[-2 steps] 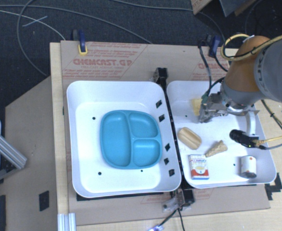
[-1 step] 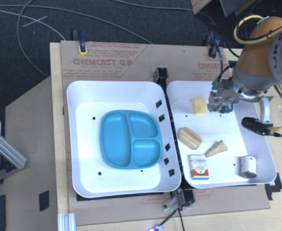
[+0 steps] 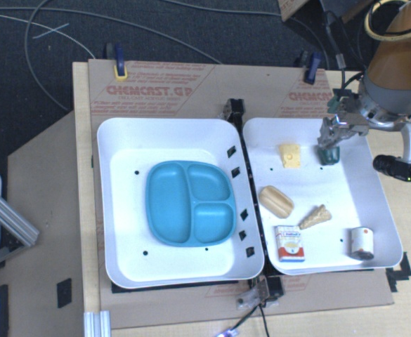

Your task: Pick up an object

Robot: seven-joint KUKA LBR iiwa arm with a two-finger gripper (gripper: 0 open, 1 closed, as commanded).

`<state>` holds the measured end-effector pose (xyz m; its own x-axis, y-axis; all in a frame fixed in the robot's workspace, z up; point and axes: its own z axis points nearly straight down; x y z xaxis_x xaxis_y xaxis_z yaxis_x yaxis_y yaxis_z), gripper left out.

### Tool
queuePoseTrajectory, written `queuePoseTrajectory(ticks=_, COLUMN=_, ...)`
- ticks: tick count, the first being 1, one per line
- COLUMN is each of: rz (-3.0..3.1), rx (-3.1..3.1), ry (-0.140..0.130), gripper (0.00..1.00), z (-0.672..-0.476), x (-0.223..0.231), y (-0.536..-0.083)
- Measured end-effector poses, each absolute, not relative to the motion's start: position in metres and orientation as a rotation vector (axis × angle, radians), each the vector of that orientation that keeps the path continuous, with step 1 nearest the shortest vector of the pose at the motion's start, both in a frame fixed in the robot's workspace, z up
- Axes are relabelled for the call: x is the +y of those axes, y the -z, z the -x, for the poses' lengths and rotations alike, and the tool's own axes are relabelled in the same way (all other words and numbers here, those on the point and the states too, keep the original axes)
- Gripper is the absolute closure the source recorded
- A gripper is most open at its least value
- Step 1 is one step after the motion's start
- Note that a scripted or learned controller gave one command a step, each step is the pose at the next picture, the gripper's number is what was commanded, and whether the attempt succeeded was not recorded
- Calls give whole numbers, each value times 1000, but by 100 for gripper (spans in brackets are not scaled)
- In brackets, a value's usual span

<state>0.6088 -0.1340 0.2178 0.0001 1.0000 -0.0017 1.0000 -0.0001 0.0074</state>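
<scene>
blue tray (image 3: 190,203) in L bin (image 3: 114,188), clamps (image 3: 121,67), cables (image 3: 64,20)

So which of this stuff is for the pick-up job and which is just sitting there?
Job: tool; cheese, bread roll, wedge, carton, can, all in the right bin.

Lying about: blue plate in the left bin, clamps, cables.

arm (image 3: 395,55) cut off at right edge; end effector (image 3: 329,150) fingertips blurred
</scene>
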Motion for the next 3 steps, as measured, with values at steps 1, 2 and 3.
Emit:
queuePoseTrajectory(ticks=1, rz=-2215, rx=2218, ry=-8, gripper=100, z=-620, x=-137, y=-273)
queuePoseTrajectory(ticks=2, rz=-2218, rx=2229, ry=-1, gripper=100, z=-613, x=-86, y=-274)
queuePoseTrajectory(ticks=3, rz=-2220, rx=2230, ry=1, gripper=100, z=-602, x=-40, y=-256)
